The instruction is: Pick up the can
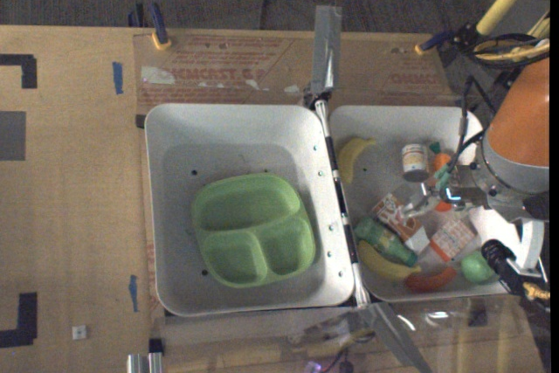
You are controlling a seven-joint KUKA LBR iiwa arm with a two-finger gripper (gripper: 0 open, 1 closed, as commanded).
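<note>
1. Arm: comes in from the right over the right bin; rounded orange band, grey housing below it, black cables looped around.
2. Gripper: thin metallic fingers low over the middle of the right bin, amid the clutter. Can't tell grip state, nothing visibly between them.
3. Can: small cylinder, pale lid, white-and-red label, upright in the upper middle of the right bin. Sits just up-left of the gripper, not held.
4. Right bin: shallow white plastic, rounded corners. Contents crowded toward the lower half.
5. Banana: curved, yellow, smooth, lying against the left wall of the right bin, left of the can.
6. Green bottle: dark green, glossy, lying on its side near the bin's lower left; a second yellow curved piece just under it.
7. Small carton: flat, red-and-white print, right of the bottle.
8. Left bin: same white plastic, holds a green tray, matte, rounded rectangle, three compartments, sitting skewed.
9. Bench: tan board surface, blue tape bits.
</note>
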